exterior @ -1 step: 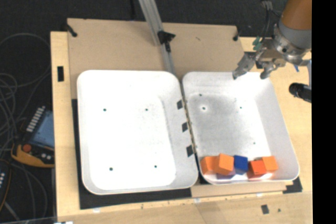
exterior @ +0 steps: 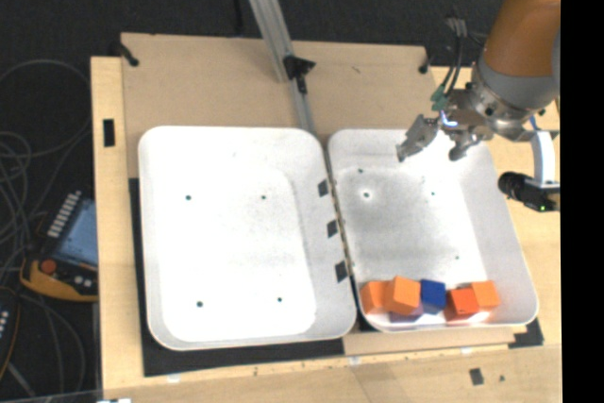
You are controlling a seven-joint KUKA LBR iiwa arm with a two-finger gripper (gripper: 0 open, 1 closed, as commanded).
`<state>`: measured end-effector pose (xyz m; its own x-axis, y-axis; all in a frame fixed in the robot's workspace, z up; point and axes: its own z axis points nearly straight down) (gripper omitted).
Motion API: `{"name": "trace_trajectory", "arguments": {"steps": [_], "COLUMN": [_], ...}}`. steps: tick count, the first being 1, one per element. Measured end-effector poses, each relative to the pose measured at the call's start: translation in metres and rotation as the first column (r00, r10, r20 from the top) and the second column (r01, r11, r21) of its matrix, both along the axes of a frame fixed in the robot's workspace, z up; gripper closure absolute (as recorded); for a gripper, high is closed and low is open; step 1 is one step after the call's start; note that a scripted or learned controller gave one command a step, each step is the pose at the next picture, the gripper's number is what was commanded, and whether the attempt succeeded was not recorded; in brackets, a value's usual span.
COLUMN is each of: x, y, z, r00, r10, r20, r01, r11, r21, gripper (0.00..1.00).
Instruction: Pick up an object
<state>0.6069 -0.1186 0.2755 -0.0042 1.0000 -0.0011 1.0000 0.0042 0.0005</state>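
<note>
Your end effector (exterior: 437,139) hangs open and empty over the right bin's (exterior: 472,203) far end. The blocks (exterior: 429,296) line the near wall, well apart from it.

Single fixed camera above bench (exterior: 236,71), looking down at a slant. Both bins (exterior: 236,146) in frame side by side; arm (exterior: 524,24) enters from right.
</note>
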Motion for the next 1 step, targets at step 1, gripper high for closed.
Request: {"name": "trace_trajectory", "arguments": {"steps": [1], "x": [0.0439], "y": [-0.0668], "z": [0.0242], "r00": [1.0], "r10": [-0.008], "r20": [0.006], "r01": [0.008], "r11": [1.0], "r21": [-0.004], "gripper": [0.0]}}
